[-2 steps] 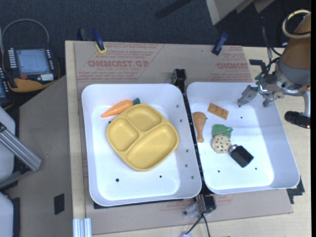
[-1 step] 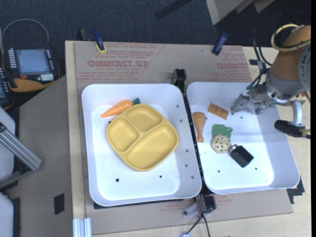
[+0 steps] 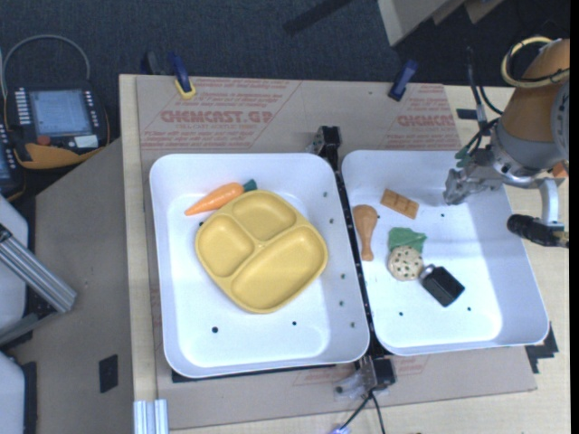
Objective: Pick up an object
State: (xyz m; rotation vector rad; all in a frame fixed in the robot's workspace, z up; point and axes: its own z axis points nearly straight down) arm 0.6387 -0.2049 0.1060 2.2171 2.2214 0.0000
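Note:
The right bin [image 3: 488, 319] holds a tan drumstick [image 3: 365, 227], an orange-brown cracker [image 3: 399, 203], a green leafy piece [image 3: 407, 239], a speckled cookie [image 3: 403, 262] and a small black block [image 3: 442, 285]. My gripper [image 3: 457, 187] hangs over the far right part of this bin, a little to the right of the cracker, with nothing visibly held. In the left bin [image 3: 181, 324], an orange carrot [image 3: 214, 198] lies against the far edge of a yellow divided plate [image 3: 261, 250].
Both bins rest on a cardboard sheet [image 3: 271, 107] with blue clamps at its far edge. A black bracket [image 3: 327, 139] sits between the bins at the back. A pendant with a screen [image 3: 56, 116] lies off to the far left.

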